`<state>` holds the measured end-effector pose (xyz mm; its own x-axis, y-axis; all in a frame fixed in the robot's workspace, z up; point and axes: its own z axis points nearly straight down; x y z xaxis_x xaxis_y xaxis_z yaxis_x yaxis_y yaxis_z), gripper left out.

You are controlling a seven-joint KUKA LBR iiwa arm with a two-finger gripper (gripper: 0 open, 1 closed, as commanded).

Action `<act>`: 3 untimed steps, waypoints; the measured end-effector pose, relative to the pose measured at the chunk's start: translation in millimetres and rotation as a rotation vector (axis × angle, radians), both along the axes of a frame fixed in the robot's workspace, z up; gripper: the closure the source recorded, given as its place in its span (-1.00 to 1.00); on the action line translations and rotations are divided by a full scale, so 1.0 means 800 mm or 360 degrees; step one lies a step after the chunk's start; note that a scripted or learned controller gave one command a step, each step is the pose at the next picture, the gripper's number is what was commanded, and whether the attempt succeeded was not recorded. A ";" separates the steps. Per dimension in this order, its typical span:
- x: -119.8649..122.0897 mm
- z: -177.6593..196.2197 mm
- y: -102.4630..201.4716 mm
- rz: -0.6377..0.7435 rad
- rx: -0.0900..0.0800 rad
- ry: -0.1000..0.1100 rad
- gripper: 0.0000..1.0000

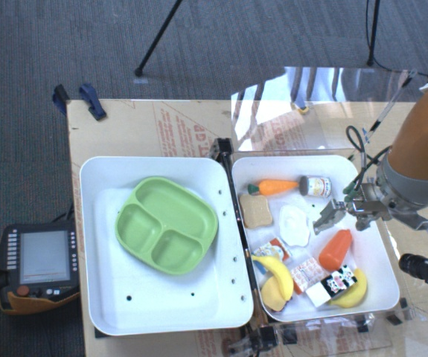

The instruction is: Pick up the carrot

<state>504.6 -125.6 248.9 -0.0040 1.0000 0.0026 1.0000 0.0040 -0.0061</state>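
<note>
Jaws (331,219) at right of frame, over the right bin (389,274), their spread impossible to tell; nothing seen between them. Red pepper (336,249) just below them, small jar (316,186) above. Carrot (275,187) lies in that bin's upper left, well apart from the jaws. Green plate (167,225) rests in the left bin (94,274) on the bench (154,129)

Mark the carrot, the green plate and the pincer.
carrot (276,187), camera view, middle of its orange body
green plate (167,224), camera view, central ridge between compartments
pincer (327,220), camera view, between its fingertips
</note>
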 end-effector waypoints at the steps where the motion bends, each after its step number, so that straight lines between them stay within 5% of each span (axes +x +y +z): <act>1: 0.076 -0.054 0.007 -0.0263 -0.0001 0.0003 -1.00; 2: 0.134 -0.204 0.007 -0.0386 -0.0004 -0.0003 -1.00; 3: 0.171 -0.204 -0.014 -0.0779 -0.0007 0.0015 -1.00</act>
